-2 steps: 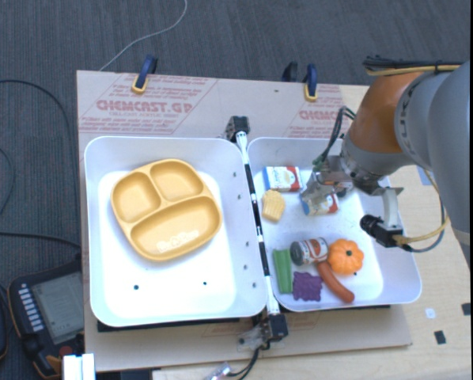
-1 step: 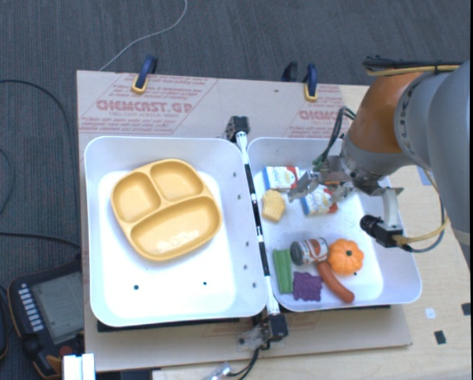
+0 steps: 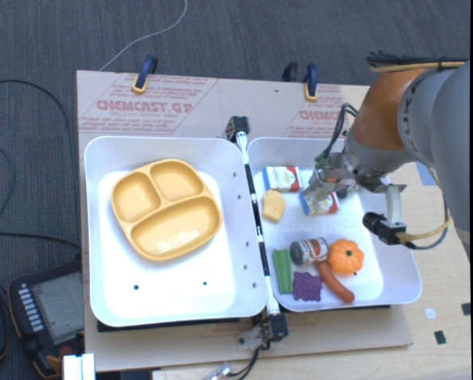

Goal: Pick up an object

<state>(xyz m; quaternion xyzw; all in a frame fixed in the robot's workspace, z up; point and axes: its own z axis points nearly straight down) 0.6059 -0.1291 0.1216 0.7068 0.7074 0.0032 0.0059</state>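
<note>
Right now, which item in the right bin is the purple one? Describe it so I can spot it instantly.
Look in the right bin, along its near edge. The purple grape bunch sits there between the upright green piece and the long orange sausage. It is the one purple, knobbly item.

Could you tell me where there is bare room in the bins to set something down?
Left bin: a bare strip along the near wall, below the yellow divided plate. Right bin: crowded around the can, pumpkin and grapes; little floor left.
</note>
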